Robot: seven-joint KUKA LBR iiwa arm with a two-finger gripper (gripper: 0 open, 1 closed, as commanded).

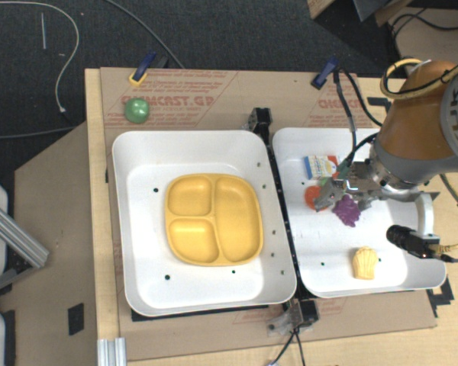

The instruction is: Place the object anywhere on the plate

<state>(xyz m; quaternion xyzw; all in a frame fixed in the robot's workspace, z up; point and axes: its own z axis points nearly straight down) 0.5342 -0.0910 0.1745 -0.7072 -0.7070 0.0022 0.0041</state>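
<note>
From my seat I see the arm (420, 120) reaching in over the right bin (320, 273), its pincer (337, 191) low among a small cluster of things. I cannot tell how far the pincer is open, nor whether it has hold of anything; the metal parts blur together there.

Just beside it lies a purple object (348, 212), lumpy and bunched like a cluster of toy grapes, resting on the bin floor. To its left sits an orange-red piece (313, 197), partly hidden by the pincer, and above that a small white packet with blue and red print (319, 165). Nearer the bin's front edge, well apart from the cluster, is a pale yellow ridged object (365, 263).

The yellow plate (214, 219), with three compartments, lies in the middle of the left bin (137, 280). A green ball (137, 110) rests on the desk (214, 97) beyond that bin's far left corner.
</note>
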